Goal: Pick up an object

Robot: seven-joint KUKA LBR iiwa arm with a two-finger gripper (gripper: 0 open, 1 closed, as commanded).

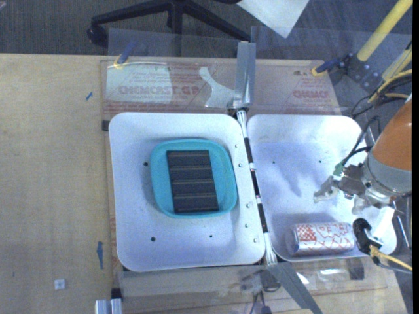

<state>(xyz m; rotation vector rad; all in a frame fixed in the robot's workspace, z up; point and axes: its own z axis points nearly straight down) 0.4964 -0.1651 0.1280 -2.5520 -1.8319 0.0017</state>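
The bench (pixel 52 175) carried two shallow white bins side by side, with their inner rims touching along a central seam. The left bin (pixel 131 227) held a turquoise dish (pixel 159 175) with rounded corners, set near the bin's middle. A dark ribbed rectangular block (pixel 191 182) lay flat inside the dish, its ribs running across its width.

The right bin (pixel 288 142) held a cylindrical can (pixel 322 237), white with a red pattern. The can lay on its side along the bin's near wall, with its long axis parallel to that wall.

The arm (pixel 396 146) entered from the right, with its orange band above the grey wrist. The tool (pixel 347 191) was positioned over the right side of the right bin, near the can and on the side further from the camera. No object was seen in the tool. Whether the tool was open or closed could not be determined at this angle.
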